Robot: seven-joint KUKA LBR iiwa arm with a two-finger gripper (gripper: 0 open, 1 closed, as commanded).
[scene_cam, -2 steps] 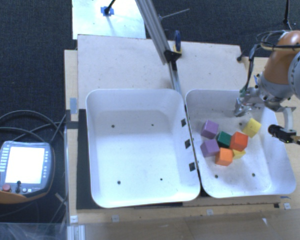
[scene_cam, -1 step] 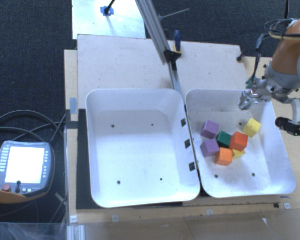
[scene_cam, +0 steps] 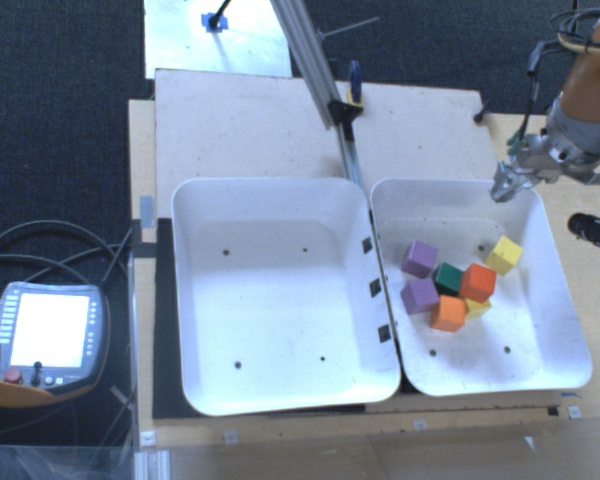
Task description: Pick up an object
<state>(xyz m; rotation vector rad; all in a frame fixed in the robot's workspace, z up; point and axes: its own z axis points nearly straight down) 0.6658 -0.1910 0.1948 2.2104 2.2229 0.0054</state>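
Note:
Several small coloured blocks lie in the right bin [scene_cam: 540,358]: two purple blocks [scene_cam: 419,259] [scene_cam: 419,295], a green block [scene_cam: 448,277], two orange blocks [scene_cam: 478,282] [scene_cam: 447,313] and a yellow block [scene_cam: 504,254], with a second yellow one partly hidden under the orange pair. My gripper [scene_cam: 504,188] hangs over the far right rim of that bin, above and to the right of the cluster, apart from every block. Nothing shows between its tips.
The left bin [scene_cam: 195,268] sits beside the right one, sharing a middle wall. A slanted metal pole [scene_cam: 310,48] crosses the board behind the bins. A teach pendant [scene_cam: 45,343] lies at the far left off the bench.

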